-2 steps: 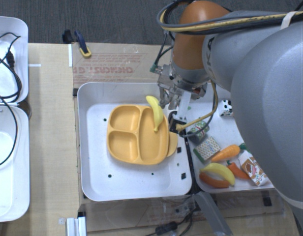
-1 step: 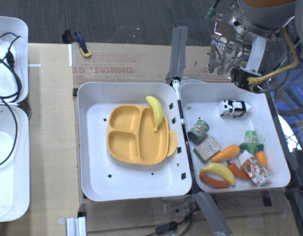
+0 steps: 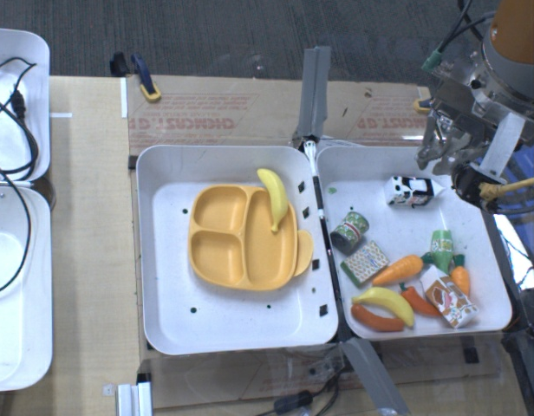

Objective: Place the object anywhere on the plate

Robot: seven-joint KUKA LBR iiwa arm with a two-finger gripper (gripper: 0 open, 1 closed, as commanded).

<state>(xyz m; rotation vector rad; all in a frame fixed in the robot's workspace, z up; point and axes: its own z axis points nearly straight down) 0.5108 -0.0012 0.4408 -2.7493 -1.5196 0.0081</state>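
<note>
The banana [image 3: 274,197] already lies on the plate [image 3: 224,250] (its top end over the rim), while the gripper [image 3: 440,150] hangs above the right bin [image 3: 501,271]; its finger state I cannot tell. A nudge could roll the banana off.

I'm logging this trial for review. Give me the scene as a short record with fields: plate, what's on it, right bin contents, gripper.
plate: yellow divided plate, in left bin
on plate: banana, lying across its upper right rim
right bin contents: toy cow, green can, carrot, second banana, small carton
gripper: above right bin's top right corner
</note>
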